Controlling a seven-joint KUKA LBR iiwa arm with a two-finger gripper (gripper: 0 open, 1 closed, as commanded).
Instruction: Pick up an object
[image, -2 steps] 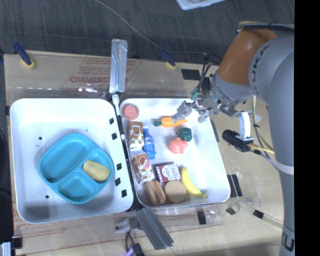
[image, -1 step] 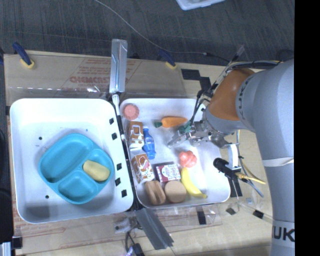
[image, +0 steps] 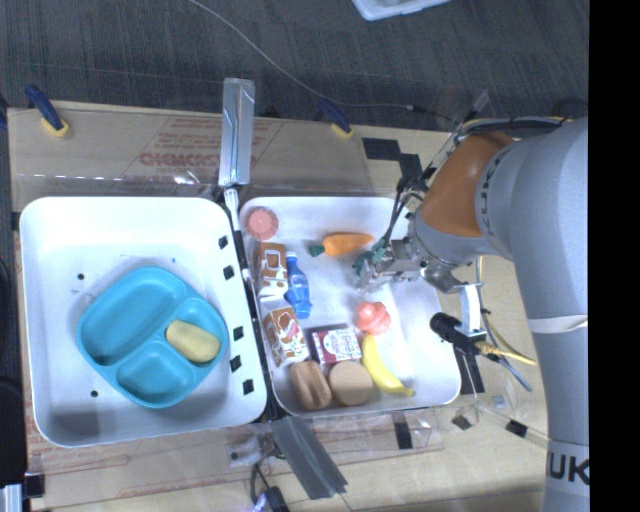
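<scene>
The gripper (image: 375, 268) hangs low in the right bin (image: 425, 392), between carrot (image: 347, 243) and tomato (image: 373, 316) (both lying loose); its state I cannot tell, so nothing looks picked yet.

Hand (image: 375, 268): small and blurred, finger state indiscernible. Arm (image: 540, 250): cut off at the lower edge, hiding the right bin's (image: 330, 212) right rim. White object (image: 395, 8): cropped by the top edge.

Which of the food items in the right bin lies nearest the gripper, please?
The carrot, orange, lies just left of the gripper; the red tomato sits farther below it.
</scene>
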